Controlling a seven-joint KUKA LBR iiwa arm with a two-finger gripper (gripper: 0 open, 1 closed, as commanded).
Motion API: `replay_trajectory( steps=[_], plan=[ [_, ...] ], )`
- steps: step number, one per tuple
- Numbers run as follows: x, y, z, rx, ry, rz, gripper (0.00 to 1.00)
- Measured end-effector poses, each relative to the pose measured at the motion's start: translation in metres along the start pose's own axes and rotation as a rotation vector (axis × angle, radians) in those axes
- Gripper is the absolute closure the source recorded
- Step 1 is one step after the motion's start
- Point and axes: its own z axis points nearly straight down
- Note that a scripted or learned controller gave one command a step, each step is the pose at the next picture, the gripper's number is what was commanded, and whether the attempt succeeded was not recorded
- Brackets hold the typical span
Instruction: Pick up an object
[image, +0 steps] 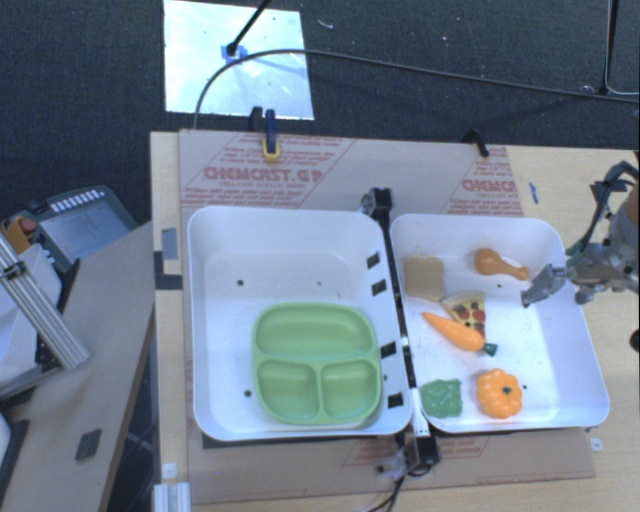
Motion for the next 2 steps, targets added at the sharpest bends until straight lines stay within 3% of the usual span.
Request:
replay_trajectory(
  steps=[1, 2],
  plan=[
    [0.001, 0.003, -0.007, -0.012, -0.003, -0.004, 0.00],
    [0.000, 0.001, 0.056, -0.007, -0.002, -0.002, 0.00]
  ],
)
